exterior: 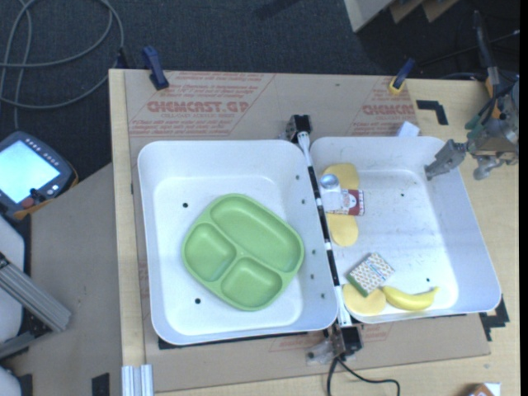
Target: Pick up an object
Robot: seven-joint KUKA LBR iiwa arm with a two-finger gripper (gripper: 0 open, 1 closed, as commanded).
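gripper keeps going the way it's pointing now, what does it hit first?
The gripper sits at the right bin's upper right edge, pointing left and down. Going on, it probably meets the bare bin floor first; the yellow bottle lies further along. Depth is unclear.

A single fixed camera looks down at a slant on the desk (pixel 247 97) (both white bins (pixel 165 221) fully framed), from moderate height.

The bench's cardboard sheet (pixel 247 97) bears red lettering reading "CHEMCAST GP".
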